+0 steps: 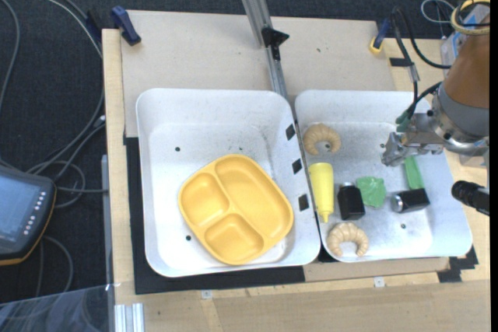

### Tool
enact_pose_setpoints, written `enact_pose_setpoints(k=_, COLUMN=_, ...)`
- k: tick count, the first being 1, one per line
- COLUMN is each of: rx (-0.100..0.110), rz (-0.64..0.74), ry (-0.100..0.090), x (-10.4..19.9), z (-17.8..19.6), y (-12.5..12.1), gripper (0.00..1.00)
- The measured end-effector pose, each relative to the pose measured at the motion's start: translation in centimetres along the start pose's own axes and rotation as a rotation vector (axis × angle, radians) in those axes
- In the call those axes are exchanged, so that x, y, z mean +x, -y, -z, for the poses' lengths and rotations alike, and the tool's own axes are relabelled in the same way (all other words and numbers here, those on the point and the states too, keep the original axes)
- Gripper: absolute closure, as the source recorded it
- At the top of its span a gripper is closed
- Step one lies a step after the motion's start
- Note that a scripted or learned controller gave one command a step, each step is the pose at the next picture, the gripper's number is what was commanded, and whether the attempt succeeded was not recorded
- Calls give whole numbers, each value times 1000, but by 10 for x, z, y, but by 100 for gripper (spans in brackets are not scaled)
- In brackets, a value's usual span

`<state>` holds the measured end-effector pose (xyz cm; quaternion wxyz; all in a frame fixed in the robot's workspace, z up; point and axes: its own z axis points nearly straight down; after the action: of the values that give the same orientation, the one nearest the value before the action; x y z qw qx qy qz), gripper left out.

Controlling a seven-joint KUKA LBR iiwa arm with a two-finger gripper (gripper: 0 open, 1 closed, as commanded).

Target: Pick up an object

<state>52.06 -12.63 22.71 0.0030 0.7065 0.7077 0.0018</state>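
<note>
Holding yellow tray (236, 207): left bin (156, 120) | croissants (348, 239), bottle (322, 189): right bin (436, 245)

The left bin (156, 120) holds a yellow divided plate (235, 207); the right bin (366, 106) holds two croissants (321, 139) (348, 239), a yellow bottle (322, 189), a black block (350, 200), a green lump (373, 191); the gripper (398, 152) hangs above a green bar (412, 172).

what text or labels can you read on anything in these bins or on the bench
None can be read.
Yellow bottle: no label legible.
Black block and black cylinder: any print is too small to tell.
Screen device at the left edge: its display is too blurred to read.
Yellow tray: plain, no markings.
</note>
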Motion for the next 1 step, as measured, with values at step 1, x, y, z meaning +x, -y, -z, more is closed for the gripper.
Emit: enact_pose_setpoints(k=1, rx=0, rz=0, ry=0, x=0, z=48, y=-2, gripper=100)
